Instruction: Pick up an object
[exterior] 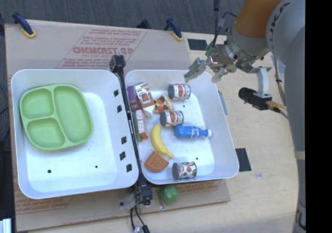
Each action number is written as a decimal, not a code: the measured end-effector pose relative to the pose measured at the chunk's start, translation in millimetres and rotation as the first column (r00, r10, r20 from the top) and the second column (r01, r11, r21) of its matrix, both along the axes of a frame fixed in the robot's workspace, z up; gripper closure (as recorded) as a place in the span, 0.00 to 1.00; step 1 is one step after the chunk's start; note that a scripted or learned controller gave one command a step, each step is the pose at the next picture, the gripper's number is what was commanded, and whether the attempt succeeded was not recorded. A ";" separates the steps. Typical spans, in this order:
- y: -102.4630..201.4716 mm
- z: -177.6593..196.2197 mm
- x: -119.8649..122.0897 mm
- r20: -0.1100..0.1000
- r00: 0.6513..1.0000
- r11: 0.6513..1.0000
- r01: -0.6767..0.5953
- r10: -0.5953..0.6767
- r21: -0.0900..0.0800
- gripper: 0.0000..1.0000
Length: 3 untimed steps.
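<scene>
We see the desk [270,175] carrying two shallow white bins side by side on a brown cardboard sheet [104,45]. The left bin [67,175] holds a green divided plate [54,117]. The grey arm [275,14], with its orange band, reaches in from the right, and its fingers [206,70] hang spread open over the right bin's [220,149] top right rim, with nothing between them.

In the right bin we find a yellow banana [160,141], its long axis running from upper left to lower right. Just right of it lies a blue bottle [191,132] on its side, its white cap pointing right. Three cans lie on their sides: one near the fingers [179,91], one mid-bin [171,118], one at the near edge [184,170]. A small carton [143,98] sits by the bin's left wall, and a brown cookie-like piece [156,162] rests below the banana. A green ball [168,193] sits outside the bin, at its near edge.
</scene>
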<state>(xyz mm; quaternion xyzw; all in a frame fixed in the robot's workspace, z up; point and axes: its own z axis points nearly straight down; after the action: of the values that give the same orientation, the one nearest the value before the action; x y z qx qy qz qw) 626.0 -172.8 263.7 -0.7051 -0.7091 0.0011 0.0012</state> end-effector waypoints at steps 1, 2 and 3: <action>-0.7 -146.2 1.9 -0.004 1.000 1.000 -0.001 0.001 0.001 0.00; 11.8 -172.8 24.9 -0.027 1.000 1.000 0.008 -0.008 0.002 0.00; 13.7 -160.0 27.6 -0.019 1.000 1.000 0.002 -0.002 0.004 1.00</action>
<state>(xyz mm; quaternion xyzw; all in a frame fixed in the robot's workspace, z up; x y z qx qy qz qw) 653.6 -159.2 103.7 -0.7057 -0.7084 0.0066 0.0092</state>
